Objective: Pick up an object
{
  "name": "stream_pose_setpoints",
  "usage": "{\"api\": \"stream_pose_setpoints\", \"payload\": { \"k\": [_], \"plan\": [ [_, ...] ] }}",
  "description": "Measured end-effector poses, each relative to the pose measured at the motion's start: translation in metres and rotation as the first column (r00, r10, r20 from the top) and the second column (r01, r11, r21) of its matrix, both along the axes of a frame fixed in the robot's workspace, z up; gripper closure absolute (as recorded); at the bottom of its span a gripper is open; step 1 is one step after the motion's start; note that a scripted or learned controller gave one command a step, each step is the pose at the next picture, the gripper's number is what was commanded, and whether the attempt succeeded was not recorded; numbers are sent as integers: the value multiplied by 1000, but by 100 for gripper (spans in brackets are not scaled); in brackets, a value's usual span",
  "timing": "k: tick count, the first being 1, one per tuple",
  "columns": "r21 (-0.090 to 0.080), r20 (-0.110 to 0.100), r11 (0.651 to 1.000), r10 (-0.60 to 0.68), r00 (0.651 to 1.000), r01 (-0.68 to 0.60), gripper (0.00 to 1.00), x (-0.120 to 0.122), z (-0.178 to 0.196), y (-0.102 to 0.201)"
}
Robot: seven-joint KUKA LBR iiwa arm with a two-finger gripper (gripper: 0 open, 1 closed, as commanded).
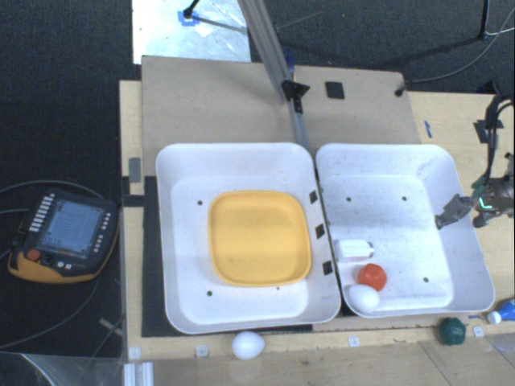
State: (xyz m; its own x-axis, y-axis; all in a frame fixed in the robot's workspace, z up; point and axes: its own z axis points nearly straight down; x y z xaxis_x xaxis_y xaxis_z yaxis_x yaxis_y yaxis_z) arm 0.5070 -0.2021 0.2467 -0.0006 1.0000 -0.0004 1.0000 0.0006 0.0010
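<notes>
In the right bin (402, 167), near its front left corner, lie three objects: a white rectangular block (354, 250), a red-orange ball (372, 277) and a white egg-shaped object (364, 298). The left bin (181, 175) holds a square yellow plate (260, 237). My gripper (464, 212) hangs over the right bin's right rim, well to the right of the three objects. Nothing shows in it.
A white egg (248, 345) lies on the bench in front of the left bin. A dark green ball (452, 330) and a blue-and-white item (502, 314) sit at the front right, outside the bins. A teach pendant (60, 236) rests on the floor at left.
</notes>
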Motion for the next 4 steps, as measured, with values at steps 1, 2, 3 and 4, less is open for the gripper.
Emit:
{"api": "stream_pose_setpoints", "payload": {
  "k": [1,2,3,4],
  "plan": [
    [0,0,1000,0,1000,0,0,0,0,0],
    [1,-5,1000,-1,1000,1,0,4,-61,-1],
    [1,-3,1000,-1,1000,1,0,3,-103,0],
    [1,-4,1000,-1,1000,1,0,2,-155,1]
  ]
}}
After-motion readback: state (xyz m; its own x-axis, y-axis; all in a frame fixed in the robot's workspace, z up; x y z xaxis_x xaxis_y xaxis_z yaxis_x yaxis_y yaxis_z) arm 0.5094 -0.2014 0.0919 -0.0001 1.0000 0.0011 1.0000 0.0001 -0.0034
